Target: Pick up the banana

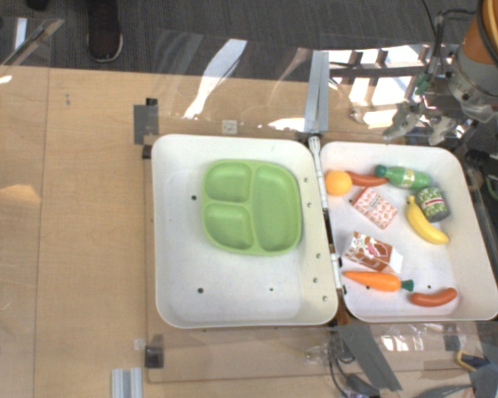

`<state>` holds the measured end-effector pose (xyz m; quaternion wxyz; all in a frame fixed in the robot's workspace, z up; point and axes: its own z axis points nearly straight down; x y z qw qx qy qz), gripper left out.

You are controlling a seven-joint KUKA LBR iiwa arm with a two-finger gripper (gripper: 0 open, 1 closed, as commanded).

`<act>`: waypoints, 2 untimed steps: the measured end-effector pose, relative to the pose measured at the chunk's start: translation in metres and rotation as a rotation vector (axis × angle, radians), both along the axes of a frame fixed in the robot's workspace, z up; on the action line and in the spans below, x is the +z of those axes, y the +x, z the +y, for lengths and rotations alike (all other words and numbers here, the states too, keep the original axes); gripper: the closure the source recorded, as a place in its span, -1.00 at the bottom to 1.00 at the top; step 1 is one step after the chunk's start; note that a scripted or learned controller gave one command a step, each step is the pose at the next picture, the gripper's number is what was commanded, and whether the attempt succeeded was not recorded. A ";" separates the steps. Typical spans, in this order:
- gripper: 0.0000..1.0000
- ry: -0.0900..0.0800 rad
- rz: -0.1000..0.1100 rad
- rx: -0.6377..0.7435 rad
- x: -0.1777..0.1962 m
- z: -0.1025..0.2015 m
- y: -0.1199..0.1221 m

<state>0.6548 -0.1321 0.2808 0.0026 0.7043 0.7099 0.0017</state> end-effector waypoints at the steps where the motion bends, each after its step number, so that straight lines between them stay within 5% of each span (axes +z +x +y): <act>1: -1.00 -0.001 0.003 -0.020 -0.065 -0.056 -0.061; 2: -1.00 0.004 -0.020 0.042 -0.174 -0.059 -0.077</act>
